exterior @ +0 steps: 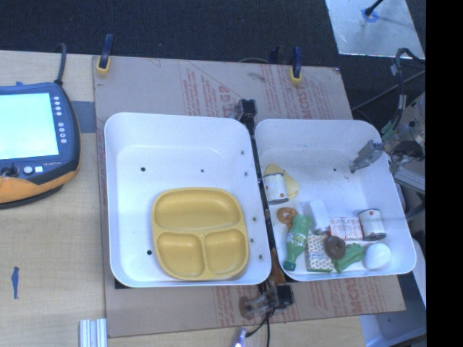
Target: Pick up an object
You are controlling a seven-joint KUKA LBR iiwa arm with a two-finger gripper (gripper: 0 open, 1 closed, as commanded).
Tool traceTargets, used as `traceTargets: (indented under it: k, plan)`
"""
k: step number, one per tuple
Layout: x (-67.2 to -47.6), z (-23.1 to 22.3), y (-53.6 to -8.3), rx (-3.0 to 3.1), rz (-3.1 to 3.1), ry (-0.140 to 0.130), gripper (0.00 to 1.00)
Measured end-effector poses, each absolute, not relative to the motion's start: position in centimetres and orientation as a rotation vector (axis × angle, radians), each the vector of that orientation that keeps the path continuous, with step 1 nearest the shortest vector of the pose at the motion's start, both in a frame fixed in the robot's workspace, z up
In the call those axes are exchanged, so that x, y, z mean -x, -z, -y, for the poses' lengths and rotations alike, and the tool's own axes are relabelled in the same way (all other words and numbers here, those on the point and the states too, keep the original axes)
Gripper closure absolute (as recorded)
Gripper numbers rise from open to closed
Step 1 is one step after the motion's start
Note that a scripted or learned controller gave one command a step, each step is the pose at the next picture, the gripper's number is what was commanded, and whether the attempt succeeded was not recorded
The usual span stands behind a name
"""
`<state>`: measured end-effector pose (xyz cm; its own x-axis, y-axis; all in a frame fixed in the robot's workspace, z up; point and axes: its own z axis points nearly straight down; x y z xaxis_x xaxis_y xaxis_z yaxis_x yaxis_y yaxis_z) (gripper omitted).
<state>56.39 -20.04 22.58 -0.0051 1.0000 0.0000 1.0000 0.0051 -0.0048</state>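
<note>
One grey claw (365, 156) hung at the right bin's (318, 139) far right rim; I could not tell its state. Nothing touched it. I saw the pickable clutter well apart, along the near wall: one green plastic bottle (295, 240), one white egg (377, 256), one small tin can (372, 224), one patterned packet (317, 252), one brown ring (286, 215). One yellow three-compartment tray (200, 232) sat in the left bin (177, 132). One teach pendant (35, 142) lay beyond.

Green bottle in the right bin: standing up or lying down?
Lying down. The green bottle lies on its side on the right bin floor, long axis slanted, beside the other small items.
</note>
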Motion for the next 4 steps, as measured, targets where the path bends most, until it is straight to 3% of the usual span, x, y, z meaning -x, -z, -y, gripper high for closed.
traceTargets:
  k: [1, 2, 3, 4]
  plan:
    - [-49.2, 14.8, -12.9, 2.209, 2.223, -0.007, 0.00]
    - [-57.8, 15.5, -9.1, 2.214, 2.224, -0.004, 0.00]
    - [-52.3, 10.0, -9.1, 2.211, 2.226, -0.006, 0.00]
    - [-59.4, 13.2, -9.2, 2.216, 2.224, -0.002, 0.00]
